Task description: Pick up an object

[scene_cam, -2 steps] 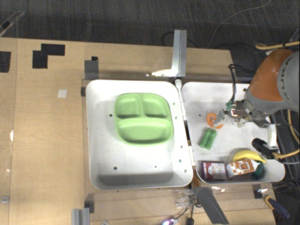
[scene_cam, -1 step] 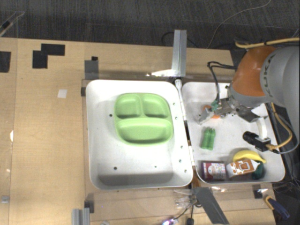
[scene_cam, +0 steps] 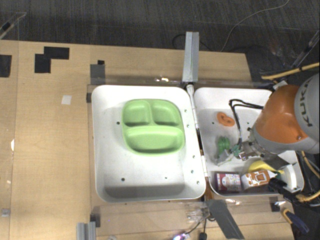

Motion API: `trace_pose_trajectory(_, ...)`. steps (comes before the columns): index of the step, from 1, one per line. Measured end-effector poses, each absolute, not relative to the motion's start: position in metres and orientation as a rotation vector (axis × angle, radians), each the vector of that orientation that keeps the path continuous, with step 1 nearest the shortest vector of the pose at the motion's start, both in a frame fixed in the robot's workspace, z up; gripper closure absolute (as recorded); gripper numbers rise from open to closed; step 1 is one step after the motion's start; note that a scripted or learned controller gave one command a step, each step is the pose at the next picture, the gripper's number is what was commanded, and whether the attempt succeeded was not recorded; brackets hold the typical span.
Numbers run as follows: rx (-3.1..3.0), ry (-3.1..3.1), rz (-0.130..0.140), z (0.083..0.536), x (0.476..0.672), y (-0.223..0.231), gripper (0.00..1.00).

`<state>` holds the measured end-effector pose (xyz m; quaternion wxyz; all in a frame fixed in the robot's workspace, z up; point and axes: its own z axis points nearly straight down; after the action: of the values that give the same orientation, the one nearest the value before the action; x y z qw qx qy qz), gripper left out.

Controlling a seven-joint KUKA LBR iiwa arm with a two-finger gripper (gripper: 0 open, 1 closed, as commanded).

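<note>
In the right bin, the gripper hangs just right of the green toy, nearly touching. I cannot tell its state.

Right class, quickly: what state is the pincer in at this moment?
Pincer: cannot be told; it sits low in the right bin beside the green object.

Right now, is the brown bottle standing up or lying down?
Lying down: the bottle rests on its side along the right bin's near wall.
</note>
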<state>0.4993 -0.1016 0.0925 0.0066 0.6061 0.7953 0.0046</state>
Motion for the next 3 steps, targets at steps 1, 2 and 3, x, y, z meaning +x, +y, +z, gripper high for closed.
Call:
trace_pose_trajectory(1,2.008,2.411,0.005,0.124,0.488,-0.102,0.0)
trace_pose_trajectory(2,1.921,2.468,0.016,0.092,0.571,-0.089,0.0)
trace_pose_trajectory(3,1.917,2.47,0.026,0.104,0.573,-0.086,1.0)
